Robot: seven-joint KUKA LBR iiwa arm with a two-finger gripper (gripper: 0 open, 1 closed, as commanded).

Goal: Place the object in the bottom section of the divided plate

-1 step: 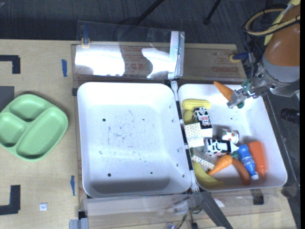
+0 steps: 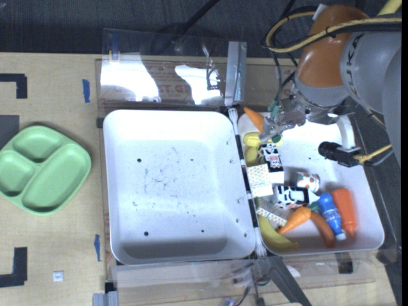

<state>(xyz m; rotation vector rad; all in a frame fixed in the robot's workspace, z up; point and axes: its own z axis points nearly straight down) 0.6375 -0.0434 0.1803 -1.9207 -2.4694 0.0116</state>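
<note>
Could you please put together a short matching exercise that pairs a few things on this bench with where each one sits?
Things:
1. divided plate
2. blue bottle
3. end effector
4. banana

Places:
A. over the upper left part of the right bin
B. on the bench, left of both bins
C. at the right bin's near edge, bottom left
D. lower right of the right bin, beside an orange carrot

Pairs: 1-B, 2-D, 3-A, 4-C

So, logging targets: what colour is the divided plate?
Light green divided plastic plate, clearest in the camera view.
</note>
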